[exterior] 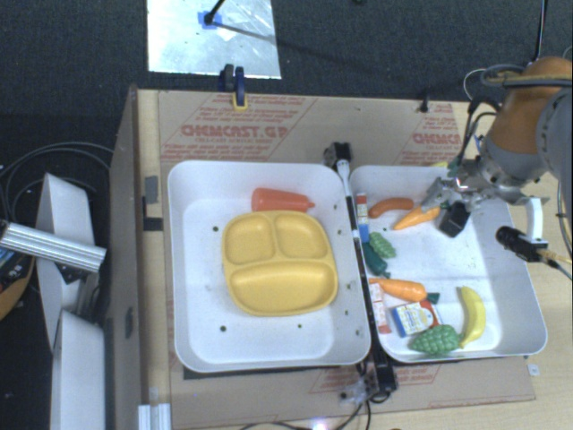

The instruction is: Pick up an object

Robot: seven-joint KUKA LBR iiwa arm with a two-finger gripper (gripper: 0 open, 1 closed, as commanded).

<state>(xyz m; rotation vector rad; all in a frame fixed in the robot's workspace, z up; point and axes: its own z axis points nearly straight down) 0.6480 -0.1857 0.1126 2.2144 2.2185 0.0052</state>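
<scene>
- Presently: grey two-finger gripper [445,206] hangs over the right white bin [519,305]; finger state cannot be told.
- Small orange plastic carrot [417,218]: just leftward of gripper, possibly touching; long axis slants toward it.

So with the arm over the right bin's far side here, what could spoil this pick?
1. The gripper sits at the tip of an orange carrot that lies close beside a sausage; it may nudge both instead of lifting one.
2. The carrot is tapered and lies at a slant, so it could slip out.
</scene>
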